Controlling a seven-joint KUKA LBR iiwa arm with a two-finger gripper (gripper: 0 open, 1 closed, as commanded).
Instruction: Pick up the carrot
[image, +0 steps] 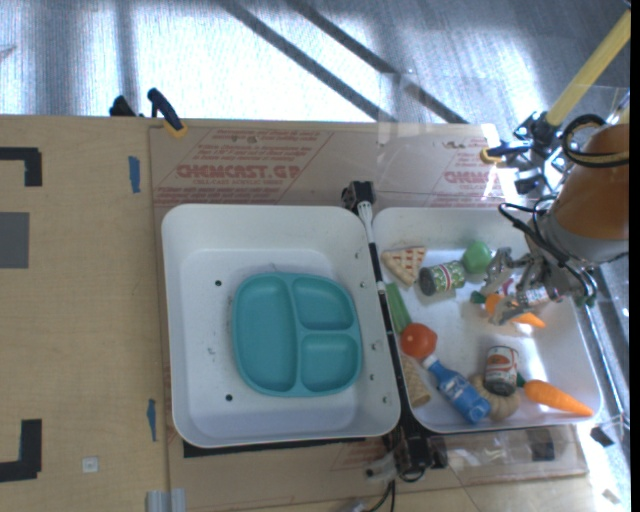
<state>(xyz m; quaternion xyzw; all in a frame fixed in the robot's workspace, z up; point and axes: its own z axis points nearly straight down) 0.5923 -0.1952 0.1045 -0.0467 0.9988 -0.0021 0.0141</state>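
The carrot (556, 397) is orange and tapered. It lies in the front right corner of the right bin (592, 350), pointing right. My gripper (512, 293) hangs low over the bin's back right part, well behind the carrot and apart from it. A small orange piece (529, 321) lies just under the gripper, and the wrist hides whatever sits between the gripper's tips.
The right bin also holds a waffle wedge (404, 263), a green-labelled jar (443, 277), a green ball (477, 256), a green pod (398, 306), a red tomato (419, 340), a blue bottle (461, 391) and a can (499, 368). The left bin (190, 330) holds a teal divided plate (296, 333).
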